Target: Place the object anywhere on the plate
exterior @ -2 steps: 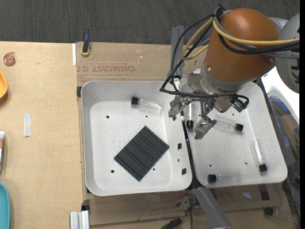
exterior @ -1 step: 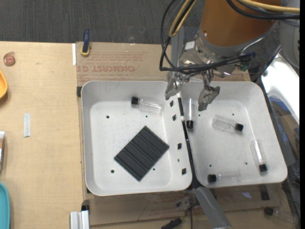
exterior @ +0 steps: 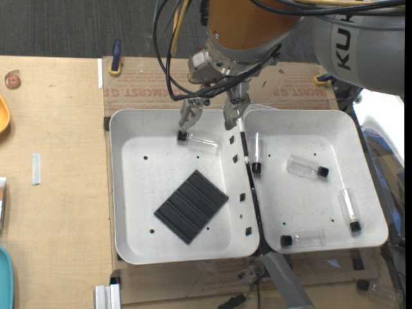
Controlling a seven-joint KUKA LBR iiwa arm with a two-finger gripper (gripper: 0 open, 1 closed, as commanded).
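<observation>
This looks like a robot lab. A big grey and orange robot arm with black and yellow cables hangs over a wooden bench. Two white bins sit side by side on brown cardboard. Small clear tubes with black caps lie in the bins. A blue clamp grips the cardboard edge.

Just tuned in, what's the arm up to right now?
The grey KUKA arm's two-finger gripper hangs open over the back of the left white bin, above a clear plastic vial with a black cap lying on the bin floor. Nothing is between its fingers. The black ribbed rectangular plate lies bare nearer the front.
</observation>
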